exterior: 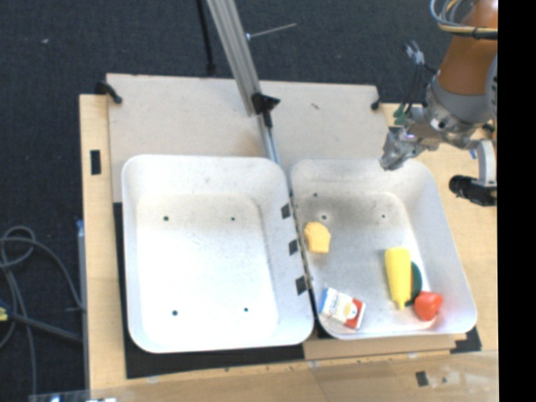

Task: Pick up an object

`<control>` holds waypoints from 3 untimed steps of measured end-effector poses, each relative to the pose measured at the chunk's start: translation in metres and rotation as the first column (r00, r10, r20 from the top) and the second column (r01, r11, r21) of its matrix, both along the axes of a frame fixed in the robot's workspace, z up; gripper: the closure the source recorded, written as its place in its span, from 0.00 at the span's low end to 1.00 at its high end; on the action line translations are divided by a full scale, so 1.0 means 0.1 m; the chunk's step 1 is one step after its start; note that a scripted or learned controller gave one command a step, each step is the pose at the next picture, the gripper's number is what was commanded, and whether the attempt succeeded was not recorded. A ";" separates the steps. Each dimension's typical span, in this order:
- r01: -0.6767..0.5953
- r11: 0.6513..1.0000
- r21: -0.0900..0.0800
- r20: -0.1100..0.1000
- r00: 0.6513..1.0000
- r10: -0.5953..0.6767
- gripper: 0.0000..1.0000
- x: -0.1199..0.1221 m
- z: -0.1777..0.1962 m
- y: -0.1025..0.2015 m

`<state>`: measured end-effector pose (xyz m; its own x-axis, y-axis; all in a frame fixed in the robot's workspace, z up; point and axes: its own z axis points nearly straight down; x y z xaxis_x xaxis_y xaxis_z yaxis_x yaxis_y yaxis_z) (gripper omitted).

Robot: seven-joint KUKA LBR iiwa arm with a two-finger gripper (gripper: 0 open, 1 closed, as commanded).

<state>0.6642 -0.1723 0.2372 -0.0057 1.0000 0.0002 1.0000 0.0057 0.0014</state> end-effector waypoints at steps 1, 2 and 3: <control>0.000 1.000 0.000 -0.002 1.000 0.000 1.00 -0.08 -0.09 0.50; -0.001 1.000 0.002 0.000 1.000 0.001 1.00 -0.19 0.00 1.09; -0.001 1.000 0.001 -0.002 1.000 0.001 1.00 -0.24 -0.09 1.62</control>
<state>0.6403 -0.0106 0.2286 -0.0063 1.0000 0.0007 1.0000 0.0063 -0.0002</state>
